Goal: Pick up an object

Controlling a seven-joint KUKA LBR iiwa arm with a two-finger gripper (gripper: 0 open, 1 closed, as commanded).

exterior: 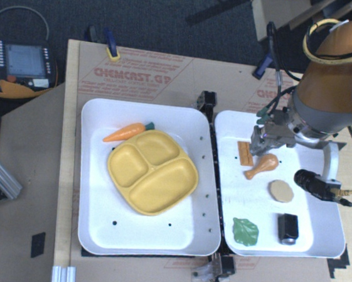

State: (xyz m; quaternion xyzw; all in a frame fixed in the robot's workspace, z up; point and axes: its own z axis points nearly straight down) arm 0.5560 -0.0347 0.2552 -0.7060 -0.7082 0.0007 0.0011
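Note:
My gripper (263,144) hangs low over the upper part of the right bin (325,246), just above a tan drumstick-shaped toy (261,166) and next to a small orange-brown waffle strip (244,154). Further down in that bin lie a beige round cookie-like piece (281,191), a black block (288,228) and a green leafy piece (245,231). In the left bin (91,222) rests a yellow divided plate (152,172) with an orange carrot (124,132) at its upper left edge. The grey arm with its orange band hides the gripper's top.
Both bins stand on a cardboard sheet (67,156). A black clamp (206,100) sits between the bins at the top, and a black cylindrical fitting with cable (315,184) juts over the right bin's right side. A handheld controller (21,66) lies at far left.

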